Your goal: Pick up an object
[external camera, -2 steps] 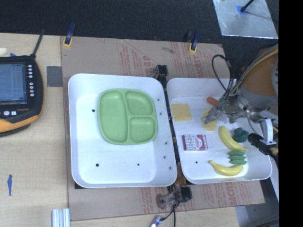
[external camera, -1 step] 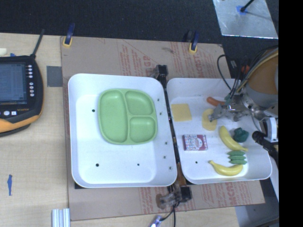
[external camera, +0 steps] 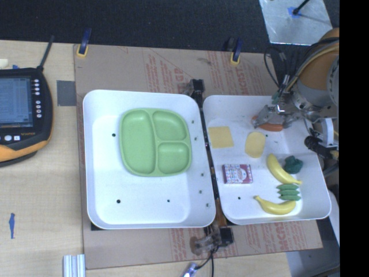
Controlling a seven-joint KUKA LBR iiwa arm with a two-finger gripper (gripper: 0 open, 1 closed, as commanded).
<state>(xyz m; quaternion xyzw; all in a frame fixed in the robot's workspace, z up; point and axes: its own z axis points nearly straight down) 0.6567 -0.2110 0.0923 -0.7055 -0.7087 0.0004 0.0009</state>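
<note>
We see the pincer point(external camera: 275, 115) low at the right bin's point(external camera: 323, 212) far edge, seemingly set for a grasp over a small orange-red object point(external camera: 273, 126), though whether it grips we cannot tell.

White bins: you have two shallow white plastic bins point(external camera: 98, 212) point(external camera: 311, 212) side by side on the bench.
Green plate: one pale green divided plate point(external camera: 154, 141), with three compartments, in the left bin.
Yellow bananas: two curved yellow bananas point(external camera: 281, 169) point(external camera: 275, 206) in the right bin.
Yellow pieces: one flat yellow square slice point(external camera: 221, 137) and one rounded pale yellow block point(external camera: 255, 144).
Red packet: one small red and white printed packet point(external camera: 237, 173).
Green items: one dark green lump point(external camera: 293, 164) and one ribbed green pod point(external camera: 288, 191).
Orange item: you can count one orange-red piece point(external camera: 271, 126).
Pendant: one orange and black handheld control pendant point(external camera: 23, 114) on the bench.
Clamps: two blue and yellow clamps point(external camera: 84, 43) point(external camera: 234, 49).
</note>
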